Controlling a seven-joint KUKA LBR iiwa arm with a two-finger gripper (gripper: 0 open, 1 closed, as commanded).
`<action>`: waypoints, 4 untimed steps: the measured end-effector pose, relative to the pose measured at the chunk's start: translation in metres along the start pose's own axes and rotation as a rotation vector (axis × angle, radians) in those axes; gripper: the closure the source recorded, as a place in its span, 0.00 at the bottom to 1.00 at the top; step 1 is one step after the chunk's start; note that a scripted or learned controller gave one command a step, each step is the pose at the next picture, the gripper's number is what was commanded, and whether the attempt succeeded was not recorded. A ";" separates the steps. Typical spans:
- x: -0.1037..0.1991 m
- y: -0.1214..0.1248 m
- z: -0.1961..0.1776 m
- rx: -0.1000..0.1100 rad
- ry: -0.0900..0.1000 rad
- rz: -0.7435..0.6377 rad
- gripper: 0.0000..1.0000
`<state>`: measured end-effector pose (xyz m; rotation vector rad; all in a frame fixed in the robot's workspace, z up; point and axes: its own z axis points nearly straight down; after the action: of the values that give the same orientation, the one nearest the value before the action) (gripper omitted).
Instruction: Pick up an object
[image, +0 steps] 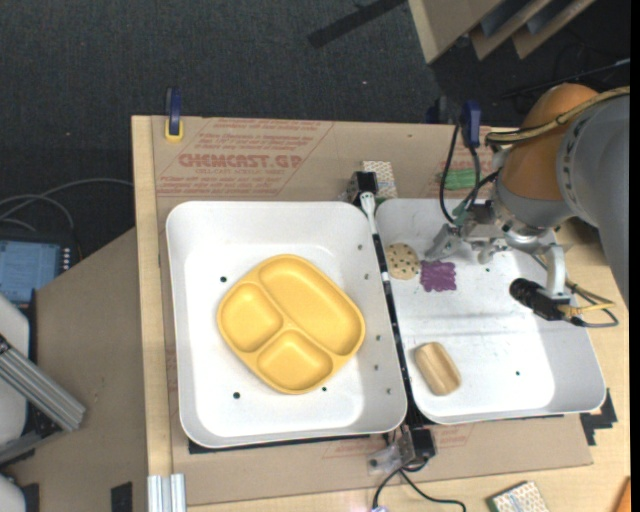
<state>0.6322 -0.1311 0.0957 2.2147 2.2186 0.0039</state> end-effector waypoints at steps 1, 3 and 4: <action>0.011 -0.081 0.012 0.015 0.006 0.004 0.00; 0.013 0.012 0.010 0.000 0.001 0.000 0.00; -0.027 -0.067 0.011 0.013 0.004 0.008 0.00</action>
<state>0.5650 -0.1580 0.0845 2.2318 2.2190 -0.0063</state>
